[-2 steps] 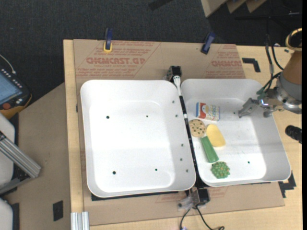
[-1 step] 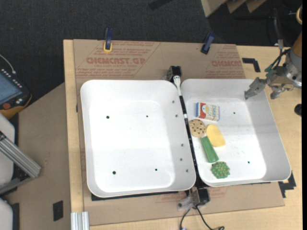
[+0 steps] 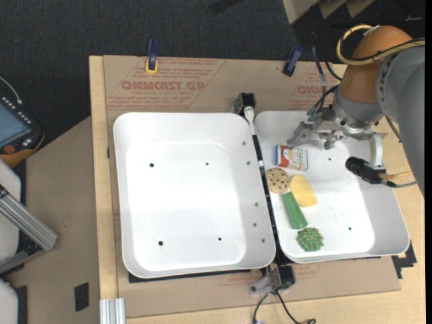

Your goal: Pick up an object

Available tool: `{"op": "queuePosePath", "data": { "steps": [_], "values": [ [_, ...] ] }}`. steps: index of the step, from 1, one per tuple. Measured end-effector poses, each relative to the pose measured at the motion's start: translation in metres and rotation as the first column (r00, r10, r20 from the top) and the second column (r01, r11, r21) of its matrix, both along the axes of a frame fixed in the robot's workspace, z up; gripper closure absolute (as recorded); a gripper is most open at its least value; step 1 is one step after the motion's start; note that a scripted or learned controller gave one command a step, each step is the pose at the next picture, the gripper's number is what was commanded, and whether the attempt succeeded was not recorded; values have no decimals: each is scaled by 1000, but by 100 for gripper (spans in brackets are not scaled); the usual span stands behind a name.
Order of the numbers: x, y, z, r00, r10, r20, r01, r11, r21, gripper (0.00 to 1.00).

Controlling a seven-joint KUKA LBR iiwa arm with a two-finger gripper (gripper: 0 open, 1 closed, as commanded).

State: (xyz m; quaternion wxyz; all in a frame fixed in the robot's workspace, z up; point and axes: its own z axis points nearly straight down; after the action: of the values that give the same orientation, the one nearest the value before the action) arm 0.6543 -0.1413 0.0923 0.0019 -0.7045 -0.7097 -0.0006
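My gripper (image 3: 314, 139) hangs over the far part of the right bin (image 3: 378, 201), under the grey wrist and its orange band. Its fingers stand spread with nothing between them. Just in front and to the left lies a small white, red and blue carton (image 3: 291, 157). Nearer the front edge lie a round speckled cookie (image 3: 277, 179), a yellow lump (image 3: 304, 192), a green stick (image 3: 294, 210) and a green bumpy piece (image 3: 310, 239), all on the bin's left side, apart from the gripper.
The left bin (image 3: 135, 181) sits beside the right one, with a black divider strip (image 3: 260, 174) between them. Both rest on a cardboard sheet (image 3: 175, 79) held by blue clamps (image 3: 152, 56). A black cable plug (image 3: 361, 169) juts from the arm over the right bin.
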Motion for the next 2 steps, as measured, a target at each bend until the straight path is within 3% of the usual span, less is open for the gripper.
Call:
{"op": "queuePosePath", "data": {
  "steps": [1,2],
  "values": [
    [-38,-9,58,1000,-9,3,9,1000,-4,0],
    [-136,-11,70,1000,-12,-4,12,1000,-2,0]
  ]
}}
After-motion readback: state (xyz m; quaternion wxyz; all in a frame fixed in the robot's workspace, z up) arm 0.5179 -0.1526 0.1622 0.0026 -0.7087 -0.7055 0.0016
